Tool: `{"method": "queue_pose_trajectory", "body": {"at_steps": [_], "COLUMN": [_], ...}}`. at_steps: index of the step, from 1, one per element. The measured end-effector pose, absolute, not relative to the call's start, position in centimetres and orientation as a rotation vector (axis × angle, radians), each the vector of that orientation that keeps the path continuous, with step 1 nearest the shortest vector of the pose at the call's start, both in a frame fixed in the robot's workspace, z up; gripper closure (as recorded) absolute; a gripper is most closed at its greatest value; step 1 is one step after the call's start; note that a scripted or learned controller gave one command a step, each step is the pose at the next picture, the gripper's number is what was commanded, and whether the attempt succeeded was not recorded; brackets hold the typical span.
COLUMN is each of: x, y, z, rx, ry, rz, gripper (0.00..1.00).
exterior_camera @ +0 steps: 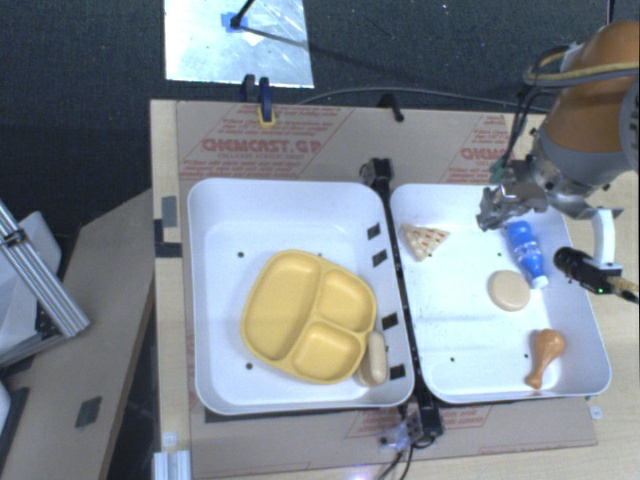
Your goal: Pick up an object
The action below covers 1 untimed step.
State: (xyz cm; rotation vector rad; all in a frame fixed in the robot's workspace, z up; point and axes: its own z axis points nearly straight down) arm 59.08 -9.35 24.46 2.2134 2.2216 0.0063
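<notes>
My gripper (496,211) hangs over the back of the right bin (470,368), just left of and above a blue bottle (525,252) with a white cap that lies on the bin floor. A pizza slice (424,239) lies to the gripper's left. A round tan cookie (509,291) sits below the bottle, and a chicken drumstick (544,353) lies near the bin's front right corner. Nothing shows between the gripper's fingers.
The left bin (215,268) holds a yellow divided tray (308,315) and a pale bread roll (374,357) beside it. A black divider with clips (395,278) runs between the bins. The arm's body (590,98) looms over the right bin's back right corner.
</notes>
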Motion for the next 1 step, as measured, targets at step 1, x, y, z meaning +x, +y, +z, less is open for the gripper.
{"method": "queue_pose_trajectory", "body": {"at_steps": [1], "x": [58.09], "y": [-4.82], "z": [23.53], "rx": [2.212], "ry": [2.231], "rz": [0.003], "gripper": [1.00]}}
